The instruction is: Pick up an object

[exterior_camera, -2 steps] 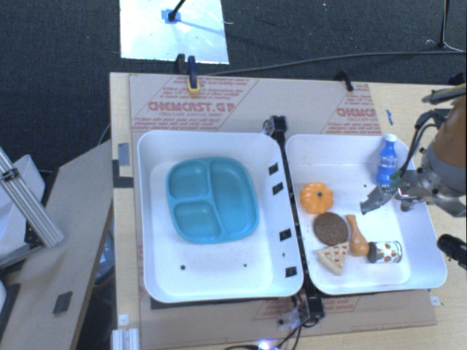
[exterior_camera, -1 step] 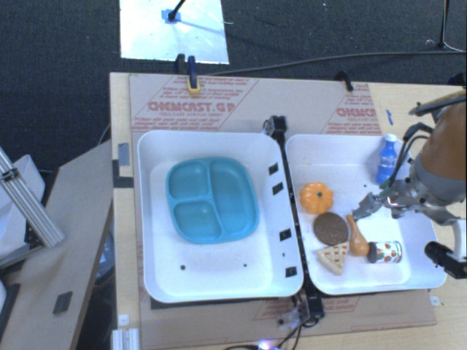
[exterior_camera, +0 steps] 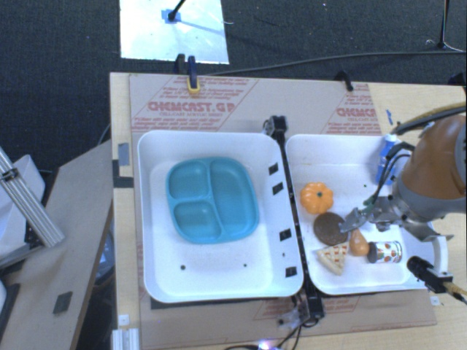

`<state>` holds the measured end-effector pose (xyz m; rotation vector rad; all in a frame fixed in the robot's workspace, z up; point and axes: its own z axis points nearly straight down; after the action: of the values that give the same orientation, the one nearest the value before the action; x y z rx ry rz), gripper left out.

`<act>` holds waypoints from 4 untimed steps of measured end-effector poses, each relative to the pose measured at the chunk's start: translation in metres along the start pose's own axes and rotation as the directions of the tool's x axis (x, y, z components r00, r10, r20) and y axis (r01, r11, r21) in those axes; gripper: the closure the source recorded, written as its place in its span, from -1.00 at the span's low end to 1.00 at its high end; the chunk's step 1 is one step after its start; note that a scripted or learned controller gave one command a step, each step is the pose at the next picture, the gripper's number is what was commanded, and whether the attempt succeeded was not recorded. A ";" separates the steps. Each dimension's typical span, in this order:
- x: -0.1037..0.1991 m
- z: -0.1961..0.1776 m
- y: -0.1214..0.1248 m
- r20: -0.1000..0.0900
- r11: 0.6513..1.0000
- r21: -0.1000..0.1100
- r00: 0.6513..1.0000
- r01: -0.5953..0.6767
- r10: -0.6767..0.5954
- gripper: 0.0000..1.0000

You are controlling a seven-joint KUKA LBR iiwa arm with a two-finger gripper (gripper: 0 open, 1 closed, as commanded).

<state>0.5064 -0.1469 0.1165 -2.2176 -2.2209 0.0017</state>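
Note:
The right bin (exterior_camera: 343, 155) holds a small orange pumpkin (exterior_camera: 317, 197), a flat brown disc (exterior_camera: 330, 229), a pizza slice (exterior_camera: 333, 258), a small orange-brown piece (exterior_camera: 358, 244) and a little can lying on its side (exterior_camera: 387, 252). My gripper (exterior_camera: 353, 221) hangs low over the right bin, at the right edge of the brown disc and just above the orange-brown piece. The arm's orange band (exterior_camera: 438, 162) rises behind it on the right. I see nothing lifted off the bin floor.
The left bin (exterior_camera: 157, 268) carries a blue divided plate (exterior_camera: 211, 199). A black divider with clips (exterior_camera: 290, 210) runs between the bins. A blue cable fitting (exterior_camera: 385, 159) sits at the right bin's far right side.

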 end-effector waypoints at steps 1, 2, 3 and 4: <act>0.000 0.030 0.002 0.000 1.000 -0.005 1.000 -0.001 0.001 -1.00; 0.001 0.017 0.005 -0.001 1.000 -0.013 1.000 0.001 -0.001 1.00; 0.002 -0.046 0.004 0.003 1.000 -0.009 1.000 0.003 -0.003 1.00; -0.002 -0.107 0.013 0.004 1.000 -0.011 1.000 0.003 -0.003 1.00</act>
<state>0.5199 -0.1491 0.2232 -2.2217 -2.2317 -0.0063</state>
